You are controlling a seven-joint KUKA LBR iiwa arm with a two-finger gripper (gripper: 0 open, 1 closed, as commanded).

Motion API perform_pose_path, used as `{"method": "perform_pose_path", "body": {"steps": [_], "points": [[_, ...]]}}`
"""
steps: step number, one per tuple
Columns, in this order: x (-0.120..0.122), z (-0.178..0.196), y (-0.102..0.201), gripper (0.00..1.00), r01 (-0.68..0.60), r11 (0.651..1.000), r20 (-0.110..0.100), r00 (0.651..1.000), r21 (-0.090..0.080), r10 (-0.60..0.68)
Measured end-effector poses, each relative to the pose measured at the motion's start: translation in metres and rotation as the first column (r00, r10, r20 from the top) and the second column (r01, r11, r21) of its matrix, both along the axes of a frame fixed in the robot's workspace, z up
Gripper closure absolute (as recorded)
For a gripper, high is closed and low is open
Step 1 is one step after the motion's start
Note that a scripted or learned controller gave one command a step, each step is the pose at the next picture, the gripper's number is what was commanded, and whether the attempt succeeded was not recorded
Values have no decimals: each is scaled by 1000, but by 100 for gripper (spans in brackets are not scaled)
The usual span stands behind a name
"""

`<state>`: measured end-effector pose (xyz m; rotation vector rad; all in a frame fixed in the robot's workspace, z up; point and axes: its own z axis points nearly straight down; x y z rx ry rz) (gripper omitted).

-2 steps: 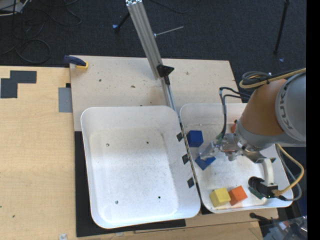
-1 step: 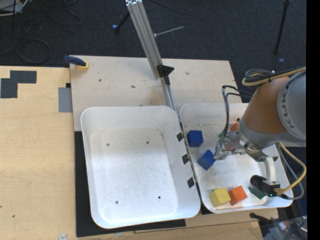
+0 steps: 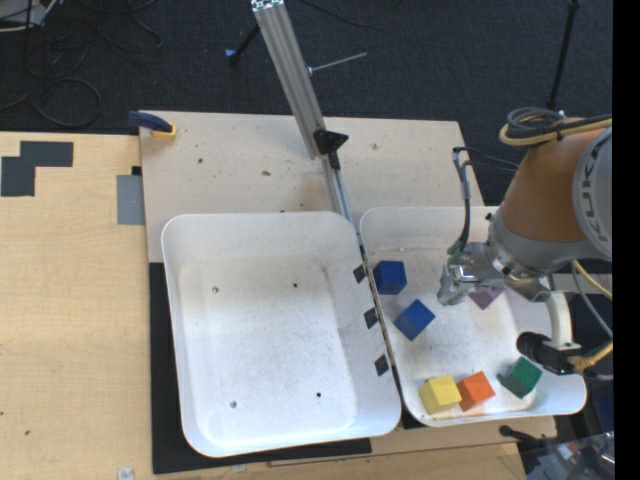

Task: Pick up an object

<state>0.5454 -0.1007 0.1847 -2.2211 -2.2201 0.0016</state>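
Blocks are sitting in the right bin (image 3: 575,400): two blue cubes (image 3: 390,276) (image 3: 414,319) near its left wall, a yellow cube (image 3: 440,394), orange cube (image 3: 476,389) and green cube (image 3: 521,377) along the front, and a purple block (image 3: 486,296) just beside the claw (image 3: 455,286). You are hovering low there; I cannot tell how the claw is set. Centre over one isolated cube, such as the lower blue one, before descending, keeping clear of neighbours and walls.

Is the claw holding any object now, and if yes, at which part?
It cannot be told. The claw sits beside a purple block in the right bin; no hold is visible.
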Motion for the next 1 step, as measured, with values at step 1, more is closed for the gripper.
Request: {"method": "perform_pose_path", "body": {"steps": [1], "points": [[1, 31, -2, 100, 1, 1000, -1, 1000, 0, -1]]}}
